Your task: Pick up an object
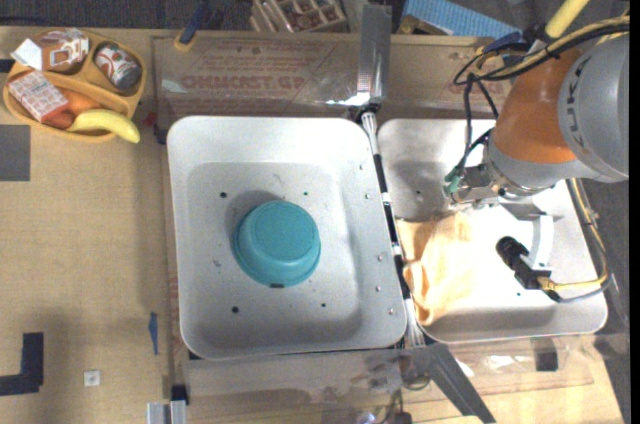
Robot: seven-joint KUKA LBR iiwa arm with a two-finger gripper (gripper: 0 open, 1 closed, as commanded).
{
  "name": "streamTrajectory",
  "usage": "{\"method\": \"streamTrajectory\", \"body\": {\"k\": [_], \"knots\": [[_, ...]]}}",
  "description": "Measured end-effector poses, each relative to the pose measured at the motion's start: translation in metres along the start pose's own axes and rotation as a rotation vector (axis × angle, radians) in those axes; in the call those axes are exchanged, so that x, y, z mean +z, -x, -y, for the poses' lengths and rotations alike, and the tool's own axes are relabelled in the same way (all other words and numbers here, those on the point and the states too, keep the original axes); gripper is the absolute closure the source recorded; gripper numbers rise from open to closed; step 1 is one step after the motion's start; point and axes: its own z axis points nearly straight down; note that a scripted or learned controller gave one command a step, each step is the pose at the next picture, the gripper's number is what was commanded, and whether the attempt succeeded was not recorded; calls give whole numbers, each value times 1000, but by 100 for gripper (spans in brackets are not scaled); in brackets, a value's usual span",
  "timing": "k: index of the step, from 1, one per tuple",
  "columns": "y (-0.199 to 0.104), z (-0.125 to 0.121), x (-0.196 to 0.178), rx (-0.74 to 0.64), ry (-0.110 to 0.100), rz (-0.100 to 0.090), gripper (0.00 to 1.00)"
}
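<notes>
From above, the yellow cloth (440, 262) lies crumpled against the left wall of the right bin (590, 312), soft and light, best pinched at a raised fold, while the gripper (470, 187) hangs just above it, roomy to its right; whether it's open I can't tell.

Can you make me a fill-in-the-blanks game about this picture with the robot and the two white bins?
1. The teal bowl sits upside down in the ______ bin.
2. The crumpled cloth in the right bin is ______ in colour.
3. The robot arm has a band of ______ above its wrist.
4. On the yellow tray at the top left lies a yellow ______.

Missing words: left; yellow; orange; banana
</notes>
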Motion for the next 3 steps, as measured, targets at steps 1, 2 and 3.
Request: {"method": "streamTrajectory", "body": {"k": [1,2,3], "knots": [[0,0,0,0,0,0,0],[3,-24,11,-20,-10,-1,0],[5,-25,1,-16,-5,0,100]]}}
